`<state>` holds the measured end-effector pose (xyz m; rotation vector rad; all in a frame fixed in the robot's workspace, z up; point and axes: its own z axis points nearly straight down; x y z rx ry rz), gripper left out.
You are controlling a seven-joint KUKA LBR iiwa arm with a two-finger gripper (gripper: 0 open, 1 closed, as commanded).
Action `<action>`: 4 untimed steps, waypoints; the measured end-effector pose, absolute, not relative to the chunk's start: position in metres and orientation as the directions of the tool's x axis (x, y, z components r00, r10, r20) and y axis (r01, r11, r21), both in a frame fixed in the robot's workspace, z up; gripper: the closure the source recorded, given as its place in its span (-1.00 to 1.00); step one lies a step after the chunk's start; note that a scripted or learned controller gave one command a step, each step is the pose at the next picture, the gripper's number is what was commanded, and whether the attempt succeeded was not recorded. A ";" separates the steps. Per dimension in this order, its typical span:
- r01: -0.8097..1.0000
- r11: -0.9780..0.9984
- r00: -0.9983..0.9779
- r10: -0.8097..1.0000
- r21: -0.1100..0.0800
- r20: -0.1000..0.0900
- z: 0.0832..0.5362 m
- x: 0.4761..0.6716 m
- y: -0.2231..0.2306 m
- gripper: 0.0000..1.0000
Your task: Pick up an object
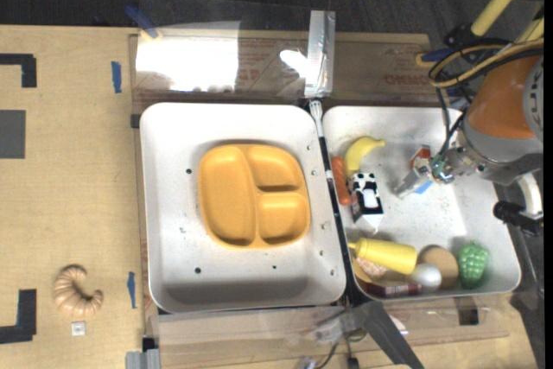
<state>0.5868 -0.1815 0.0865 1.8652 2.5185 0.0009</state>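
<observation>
So far nothing is lifted: the end effector (413, 180), its grip state unclear, hovers right of the banana (363, 150); grasping remains.

Wooden bench (60, 186) — two white bins (164, 186), a croissant (76, 291).

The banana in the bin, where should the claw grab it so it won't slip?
Probably across the middle of the banana, coming straight down from above. It lies flat and curved near the right bin's back left corner, and its middle looks narrow enough to pinch, with bare floor on both long sides.
</observation>
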 end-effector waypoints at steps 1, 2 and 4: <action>0.987 0.163 -0.163 0.987 0.002 0.011 0.087 0.649 -0.207 -1.00; 0.986 0.164 -0.164 0.986 0.005 0.001 0.097 0.649 -0.208 1.00; 0.858 0.514 -0.514 0.858 -0.004 0.004 0.194 0.644 -0.110 1.00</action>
